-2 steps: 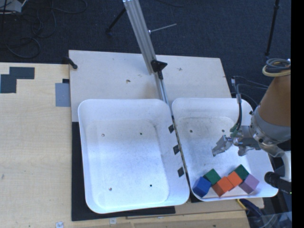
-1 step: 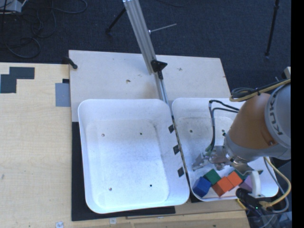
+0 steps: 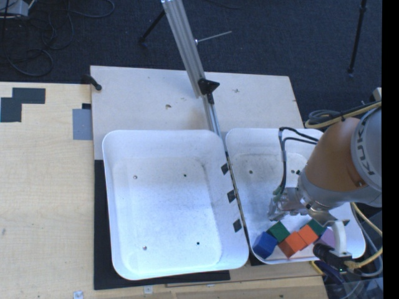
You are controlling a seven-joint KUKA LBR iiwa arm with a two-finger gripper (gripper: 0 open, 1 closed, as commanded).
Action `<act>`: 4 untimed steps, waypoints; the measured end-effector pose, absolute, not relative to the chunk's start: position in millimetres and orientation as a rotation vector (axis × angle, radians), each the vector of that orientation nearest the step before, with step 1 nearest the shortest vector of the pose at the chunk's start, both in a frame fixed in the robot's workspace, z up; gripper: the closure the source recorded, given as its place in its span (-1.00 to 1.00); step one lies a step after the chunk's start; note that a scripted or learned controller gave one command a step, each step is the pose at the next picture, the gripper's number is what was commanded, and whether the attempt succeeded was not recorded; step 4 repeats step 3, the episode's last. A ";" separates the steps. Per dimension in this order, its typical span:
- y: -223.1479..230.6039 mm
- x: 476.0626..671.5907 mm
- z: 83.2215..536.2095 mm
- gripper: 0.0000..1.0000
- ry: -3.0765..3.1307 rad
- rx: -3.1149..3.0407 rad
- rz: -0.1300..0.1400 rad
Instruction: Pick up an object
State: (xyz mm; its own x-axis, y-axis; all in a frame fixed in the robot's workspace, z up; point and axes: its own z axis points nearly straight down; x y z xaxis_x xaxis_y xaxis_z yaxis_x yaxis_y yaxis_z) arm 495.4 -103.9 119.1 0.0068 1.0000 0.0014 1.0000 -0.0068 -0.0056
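Observation:
Several small blocks lie in the near corner of the right bin [image 3: 255, 161]: a blue block [image 3: 265, 244], a green block [image 3: 278, 231], an orange block [image 3: 296, 240], and a purple block [image 3: 326, 235] partly hidden behind the arm. My gripper [image 3: 282, 208] hangs low in the right bin, just above and behind the green block. The orange band and the wrist cover most of the gripper, so its fingers are hard to make out. Nothing shows as held.
The left bin [image 3: 124, 161] sits beside the right one, with black clips [image 3: 231, 195] along the shared wall. A slanted aluminium rail [image 3: 187, 48] rises behind the bins. Cables [image 3: 349, 263] run by the right bin's near corner.

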 end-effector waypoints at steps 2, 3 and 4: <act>-180.3 545.6 213.3 1.00 -2.226 -2.221 -0.003; -180.4 544.2 219.2 1.00 -2.224 -2.214 0.004; -180.4 544.2 219.2 1.00 -2.224 -2.214 0.004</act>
